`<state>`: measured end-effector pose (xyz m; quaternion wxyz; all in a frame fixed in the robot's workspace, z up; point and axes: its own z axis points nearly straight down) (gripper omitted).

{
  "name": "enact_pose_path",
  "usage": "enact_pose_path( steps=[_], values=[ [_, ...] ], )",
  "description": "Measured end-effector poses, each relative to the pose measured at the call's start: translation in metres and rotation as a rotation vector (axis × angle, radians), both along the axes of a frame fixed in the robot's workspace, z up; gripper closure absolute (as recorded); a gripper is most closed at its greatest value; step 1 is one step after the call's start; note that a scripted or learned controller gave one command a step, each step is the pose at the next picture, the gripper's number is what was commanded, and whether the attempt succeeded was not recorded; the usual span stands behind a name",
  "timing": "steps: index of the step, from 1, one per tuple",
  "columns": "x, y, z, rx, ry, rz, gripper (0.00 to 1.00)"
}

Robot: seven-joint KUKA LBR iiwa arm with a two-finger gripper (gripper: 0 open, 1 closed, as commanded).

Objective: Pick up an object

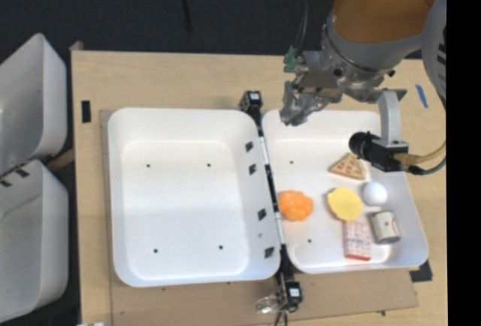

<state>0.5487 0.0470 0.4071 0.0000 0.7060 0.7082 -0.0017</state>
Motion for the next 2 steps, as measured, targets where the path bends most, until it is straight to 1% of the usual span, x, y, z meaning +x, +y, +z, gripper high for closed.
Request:
enact_pose_path(
  steps=[1, 2],
  values=[
    [-0.029, -0.008, -0.065, -0.001, 0.009, -0.004, 1.00],
    [-0.051, 0.046, 0.047, 0.004, -0.011, 0.004, 1.00]
  ],
)
